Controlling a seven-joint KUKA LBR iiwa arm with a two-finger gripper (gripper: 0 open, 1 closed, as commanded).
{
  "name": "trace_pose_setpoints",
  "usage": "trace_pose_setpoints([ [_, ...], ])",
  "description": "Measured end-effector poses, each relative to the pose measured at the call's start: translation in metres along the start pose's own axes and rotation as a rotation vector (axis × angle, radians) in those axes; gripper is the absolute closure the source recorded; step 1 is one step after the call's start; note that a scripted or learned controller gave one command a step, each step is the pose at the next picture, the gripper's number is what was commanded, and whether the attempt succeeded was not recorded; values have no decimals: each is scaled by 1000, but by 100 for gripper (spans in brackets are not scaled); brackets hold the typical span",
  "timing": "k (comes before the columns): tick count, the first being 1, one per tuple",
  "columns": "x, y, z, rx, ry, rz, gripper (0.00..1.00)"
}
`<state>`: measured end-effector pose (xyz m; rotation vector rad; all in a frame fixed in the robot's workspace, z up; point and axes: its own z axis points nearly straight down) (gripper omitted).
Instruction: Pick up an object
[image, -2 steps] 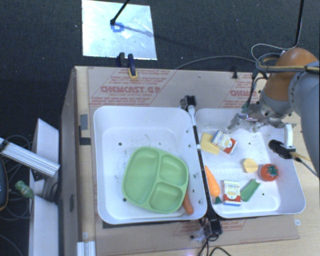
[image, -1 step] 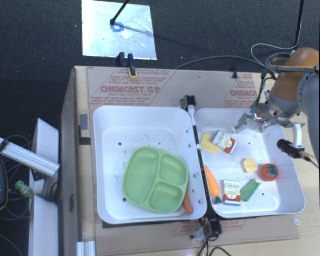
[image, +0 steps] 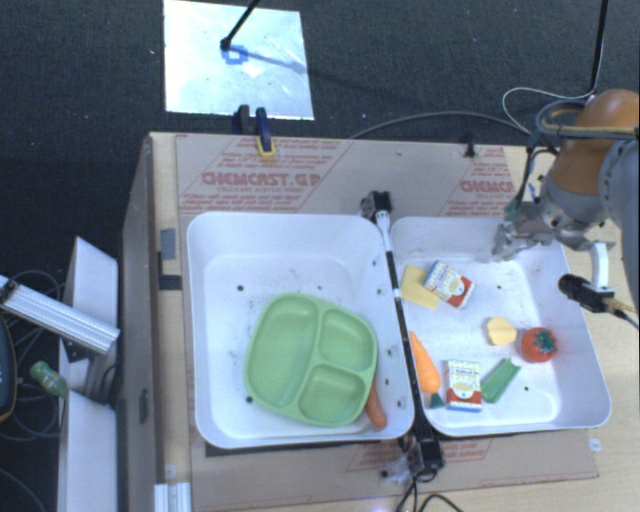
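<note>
The bench (image: 300, 170) is covered by a brown sheet printed in red with "CHEMCAST G.P.", readable along its far edge at the left and again, partly cut off, toward the far right corner. Two white bins sit side by side on it. The left bin (image: 230, 250) holds one green divided tray (image: 312, 357) with three compartments, lying toward the bin's near right corner, and one orange sausage-like piece (image: 375, 410) just beside the tray at the bin's near right edge.

The right bin (image: 585, 390) holds seven small toy foods. There are two small printed cartons, white with red and orange panels, their lettering too small to read: one (image: 449, 283) toward the far left part of the bin, one (image: 463, 385) near the near edge. Beside the far carton lies one yellow wedge (image: 419, 287). One carrot (image: 425, 365) lies along the left wall. One green piece (image: 500, 380) lies touching the near carton. One pale yellow piece (image: 501, 331) and one red tomato (image: 539, 344) sit near the right wall.

The arm (image: 590, 170) reaches over the far right corner of the right bin, and its hand (image: 510, 240) is low there, well apart from all the foods; nothing shows between its fingers, and how wide they stand I cannot tell.
</note>
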<state>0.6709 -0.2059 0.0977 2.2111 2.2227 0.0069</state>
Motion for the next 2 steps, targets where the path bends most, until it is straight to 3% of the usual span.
trace_pose_setpoints([
  [1, 0, 0, 0, 0, 0, 0, 0],
  [2, 0, 1, -12, -4, -2, -1, 100],
])
